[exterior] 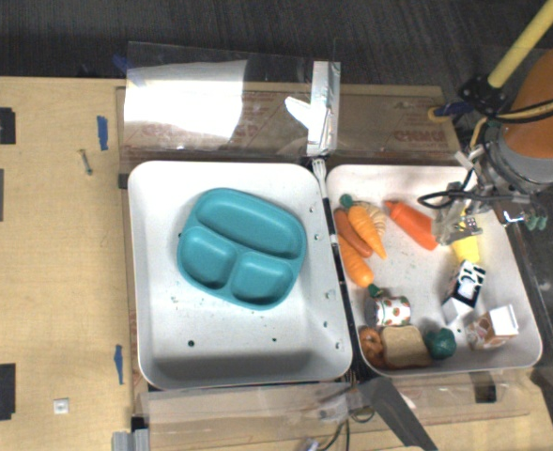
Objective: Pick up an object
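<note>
The right bin (417, 272) holds several toy foods. Two carrots (362, 233) lie at its left side, and an orange piece (413, 224) lies near the middle. A yellow block (466, 248) sits toward the right, with a black-and-white item (466, 286) just in front of it. My gripper (467, 216) hangs at the bin's back right, directly above the yellow block, tangled in dark cables. The view does not show anything held in it.
A teal divided plate (241, 246) lies in the left bin (154, 289). Along the right bin's front edge sit a brown roll (403, 345), a green ball (440, 344), a white cube (502, 320) and a small can (393, 310). The arm's orange band (542, 111) rises at the right.
</note>
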You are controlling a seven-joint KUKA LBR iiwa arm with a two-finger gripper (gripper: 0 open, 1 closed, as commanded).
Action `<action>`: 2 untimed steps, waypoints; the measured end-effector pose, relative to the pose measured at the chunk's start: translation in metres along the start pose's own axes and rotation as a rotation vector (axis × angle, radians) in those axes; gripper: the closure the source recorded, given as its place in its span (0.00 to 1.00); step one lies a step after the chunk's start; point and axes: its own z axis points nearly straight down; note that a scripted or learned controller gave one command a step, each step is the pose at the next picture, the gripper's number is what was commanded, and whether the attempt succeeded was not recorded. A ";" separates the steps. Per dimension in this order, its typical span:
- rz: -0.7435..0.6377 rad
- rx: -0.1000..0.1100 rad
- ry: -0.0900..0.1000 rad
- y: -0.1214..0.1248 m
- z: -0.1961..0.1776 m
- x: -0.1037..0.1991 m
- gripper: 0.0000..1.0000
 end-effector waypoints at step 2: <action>0.205 0.003 -0.022 0.045 -0.090 -0.058 1.00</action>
